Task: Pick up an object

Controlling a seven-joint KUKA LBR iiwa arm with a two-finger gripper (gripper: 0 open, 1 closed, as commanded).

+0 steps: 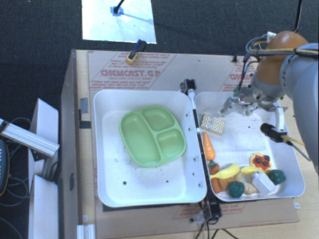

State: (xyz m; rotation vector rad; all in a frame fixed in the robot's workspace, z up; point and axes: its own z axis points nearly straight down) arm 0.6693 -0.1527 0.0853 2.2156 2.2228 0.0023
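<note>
Hanging over the far end of the right bin, the pincer has its two metal fingers spread apart with nothing between them, clear of every toy below. The grey arm comes in from the right, its orange band above the wrist. Nearest the pincer is a small pale speckled packet, lying flat near the bin's left wall; whatever print it carries is too small to read. Just below it a carrot lies along the same wall. The rest of the toys crowd the near end: a yellow banana, a green broccoli piece, a white block, a second green piece and a red and yellow toy. The left bin holds one thing, a light green divided plate with three compartments, lying flat near the middle. Both bins sit on the tabletop, whose covering sheet bears red lettering, CHEMCAST GP, repeated in fainter rows around it and again, partly hidden, behind the right bin. A yellow and black clamp grips the tabletop's far edge
</note>
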